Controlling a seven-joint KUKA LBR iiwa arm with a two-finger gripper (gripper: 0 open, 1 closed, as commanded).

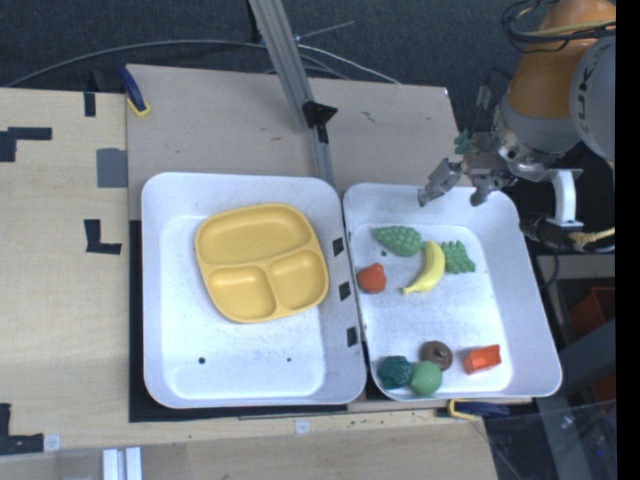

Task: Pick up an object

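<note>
My gripper (459, 190) hangs open over the far edge of the right bin (520, 268), with nothing between its fingers. Below it in that bin lie a green leafy toy (397, 239), a yellow banana (428, 269), a second green leafy piece (458, 257) and a small red-orange tomato (371, 278). At the bin's near end sit a dark green piece (393, 372), a light green ball (426, 378), a brown ring-shaped piece (436, 353) and a red-orange block (482, 359).
The left bin (165, 298) holds a yellow divided plate (262, 262). A slanted metal pole (285, 58) crosses the bench behind the bins. The arm's orange band (552, 63) is at the upper right.
</note>
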